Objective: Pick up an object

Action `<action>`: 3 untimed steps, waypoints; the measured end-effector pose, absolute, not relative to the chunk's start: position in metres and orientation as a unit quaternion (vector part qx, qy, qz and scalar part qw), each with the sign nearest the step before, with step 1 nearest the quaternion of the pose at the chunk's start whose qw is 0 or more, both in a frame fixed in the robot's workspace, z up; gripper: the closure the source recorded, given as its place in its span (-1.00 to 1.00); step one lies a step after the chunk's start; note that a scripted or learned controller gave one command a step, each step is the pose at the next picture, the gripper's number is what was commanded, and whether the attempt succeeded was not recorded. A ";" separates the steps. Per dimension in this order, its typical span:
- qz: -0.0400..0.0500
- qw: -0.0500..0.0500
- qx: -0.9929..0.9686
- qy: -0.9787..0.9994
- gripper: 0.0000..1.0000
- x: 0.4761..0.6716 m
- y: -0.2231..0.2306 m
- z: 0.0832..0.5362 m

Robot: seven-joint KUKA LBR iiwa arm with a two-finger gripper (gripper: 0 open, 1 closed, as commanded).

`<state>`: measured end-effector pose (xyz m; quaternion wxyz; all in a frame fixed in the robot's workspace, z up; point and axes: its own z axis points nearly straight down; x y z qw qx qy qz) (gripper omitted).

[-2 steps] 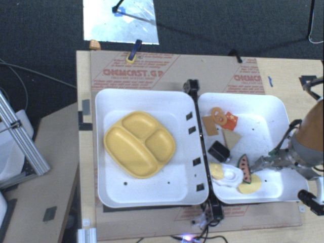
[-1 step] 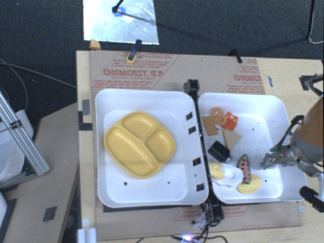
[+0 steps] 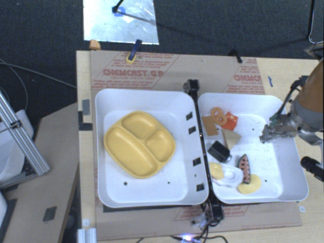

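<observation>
One fixed camera, high above the bench, looking down at a slant.

It faces the bench (image 3: 167, 65) from the near side, so the far edge and the dark floor lie at the top. Both bins fit whole near the middle: the left bin (image 3: 109, 151) and the right bin (image 3: 283, 171), side by side. It stands far enough back to take in the bench edges and the floor beyond. The arm (image 3: 311, 97) comes in from the right edge, cut off by it.
</observation>
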<state>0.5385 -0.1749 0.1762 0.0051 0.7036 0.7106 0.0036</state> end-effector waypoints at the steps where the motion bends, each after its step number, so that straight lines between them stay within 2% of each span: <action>1: 0.001 -0.001 0.704 0.710 1.00 0.517 -0.117 0.159; 2: 0.003 0.000 0.703 0.712 1.00 0.504 -0.034 0.185; 3: 0.004 0.003 0.704 0.710 1.00 0.514 -0.006 0.267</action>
